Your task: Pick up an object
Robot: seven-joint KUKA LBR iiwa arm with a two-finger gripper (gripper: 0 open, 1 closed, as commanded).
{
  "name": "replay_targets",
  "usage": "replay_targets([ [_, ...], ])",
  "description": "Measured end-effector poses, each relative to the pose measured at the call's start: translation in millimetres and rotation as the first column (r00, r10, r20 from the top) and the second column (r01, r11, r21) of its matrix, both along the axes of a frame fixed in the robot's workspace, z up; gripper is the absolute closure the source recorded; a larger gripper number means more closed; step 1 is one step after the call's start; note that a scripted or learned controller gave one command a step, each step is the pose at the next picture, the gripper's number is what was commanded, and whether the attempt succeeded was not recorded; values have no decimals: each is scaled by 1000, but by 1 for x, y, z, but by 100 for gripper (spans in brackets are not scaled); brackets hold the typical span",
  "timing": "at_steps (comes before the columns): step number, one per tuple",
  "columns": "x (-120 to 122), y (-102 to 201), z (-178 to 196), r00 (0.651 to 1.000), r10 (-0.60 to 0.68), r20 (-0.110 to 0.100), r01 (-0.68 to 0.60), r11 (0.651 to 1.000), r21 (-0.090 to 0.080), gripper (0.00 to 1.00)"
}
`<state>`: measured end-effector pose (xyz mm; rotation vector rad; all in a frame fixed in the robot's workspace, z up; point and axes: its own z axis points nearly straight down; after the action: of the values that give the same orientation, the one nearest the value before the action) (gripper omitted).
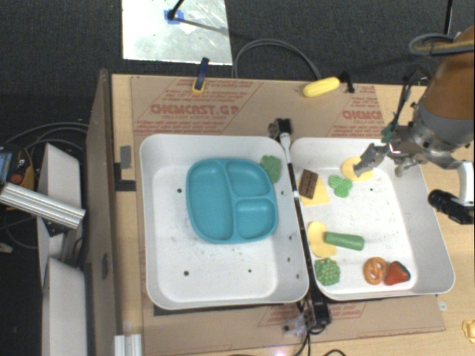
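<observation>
This looks like a robotics lab or test bench rather than a home or kitchen; two shallow white bins (223, 291) sit side by side on a sheet of printed protective board (223, 106) at the centre of the frame; the food in the right bin is toy plastic, such as a pretzel (375, 270) and a strawberry (398, 272); loose cables (44, 136) trail over dark carpet (52, 50) at left; aluminium framing (41, 206) lies at lower left; a grey industrial arm (445, 102) reaches in at upper right.
</observation>
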<state>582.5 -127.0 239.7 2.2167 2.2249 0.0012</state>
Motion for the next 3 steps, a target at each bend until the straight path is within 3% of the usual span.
replay_targets([
  [1, 14, -10, -132, 1000, -3, -8, 3, 1000, 1, 0],
  [2, 84, -44, -154, 1000, 2, 9, -2, 1000, -3, 0],
  [3, 82, -44, -142, 1000, 4, 4, -4, 1000, -4, 100],
])
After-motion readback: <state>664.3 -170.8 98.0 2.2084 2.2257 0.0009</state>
